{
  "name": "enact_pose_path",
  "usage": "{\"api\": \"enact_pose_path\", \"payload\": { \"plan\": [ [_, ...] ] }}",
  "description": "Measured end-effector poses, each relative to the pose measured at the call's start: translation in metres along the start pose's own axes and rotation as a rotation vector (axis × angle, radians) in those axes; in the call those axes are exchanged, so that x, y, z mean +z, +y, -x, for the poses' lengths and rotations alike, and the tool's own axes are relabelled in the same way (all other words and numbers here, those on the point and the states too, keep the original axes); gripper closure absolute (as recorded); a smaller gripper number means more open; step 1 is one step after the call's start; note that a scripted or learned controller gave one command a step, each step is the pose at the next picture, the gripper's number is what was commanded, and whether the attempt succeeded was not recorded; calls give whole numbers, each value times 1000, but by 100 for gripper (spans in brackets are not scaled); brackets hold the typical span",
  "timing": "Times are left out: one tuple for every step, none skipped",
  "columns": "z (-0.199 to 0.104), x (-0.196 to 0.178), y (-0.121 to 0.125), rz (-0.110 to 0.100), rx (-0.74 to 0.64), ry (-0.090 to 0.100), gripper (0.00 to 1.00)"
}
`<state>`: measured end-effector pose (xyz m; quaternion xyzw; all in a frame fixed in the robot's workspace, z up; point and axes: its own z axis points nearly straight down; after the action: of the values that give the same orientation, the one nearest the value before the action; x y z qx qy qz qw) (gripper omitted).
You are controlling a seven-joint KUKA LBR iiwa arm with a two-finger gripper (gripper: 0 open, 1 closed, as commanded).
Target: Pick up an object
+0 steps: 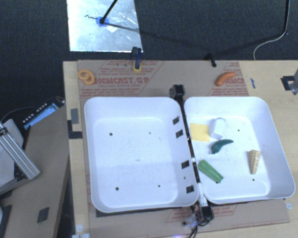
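The right bin [275, 135] holds several small objects. A yellow flat square [199, 132] lies near its left wall, with a white piece [217, 128] touching its right side. Below them is a curved teal piece [221, 145]. A green stick [210, 171] lies at a slant near the bin's lower left, and a tan cone [254, 160] rests toward the right. A grey bit of my gripper [296, 80] pokes in at the right edge, above and outside the right bin, well away from every object.
The left bin [133, 107] sits beside the right one, joined by a black hinge strip [185, 139]. On the cardboard behind the bins lie an orange sausage shape [225, 78], an orange ring [86, 77] and a yellow clamp [136, 60]. A foil sheet [104, 24] lies farther back.
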<state>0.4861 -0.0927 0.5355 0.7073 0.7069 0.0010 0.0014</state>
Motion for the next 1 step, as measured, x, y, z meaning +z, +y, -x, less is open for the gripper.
{"api": "enact_pose_path", "payload": {
  "plan": [
    [67,26,49,-1,2,-2,100]
  ]
}}
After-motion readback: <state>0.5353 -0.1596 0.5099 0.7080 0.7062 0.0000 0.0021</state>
